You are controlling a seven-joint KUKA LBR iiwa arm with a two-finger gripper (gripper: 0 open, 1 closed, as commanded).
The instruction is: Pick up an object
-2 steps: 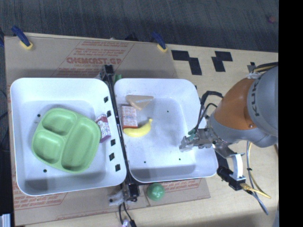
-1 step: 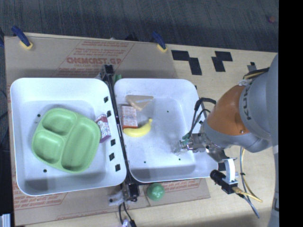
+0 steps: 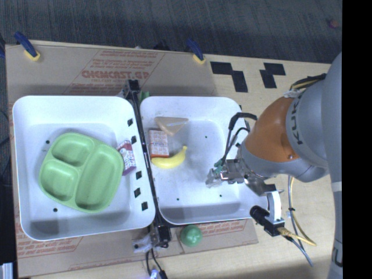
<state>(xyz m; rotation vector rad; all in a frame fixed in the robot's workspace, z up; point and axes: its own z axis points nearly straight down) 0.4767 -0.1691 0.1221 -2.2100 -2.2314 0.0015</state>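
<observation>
Green ball (image 3: 190, 235): nearest the camera, resting on the cardboard just outside the right bin's (image 3: 192, 217) near rim, beside the black clamp where the two bins meet.
My gripper (image 3: 216, 177): low over the right bin's floor, toward its right wall; I cannot tell how far it is parted, and nothing shows in its grasp.
Open room: bare white floor lies between me and the banana (image 3: 170, 159), and along the near wall.
Banana: mid-bin, left of me, touching the small printed packet (image 3: 158, 143) by the divider.
Tan wedge (image 3: 170, 124): just behind the packet, near the far wall.
Left bin (image 3: 35, 112): green sectioned plate (image 3: 81, 171) fills its middle; a small wrapper (image 3: 127, 156) sits against its right edge.
</observation>
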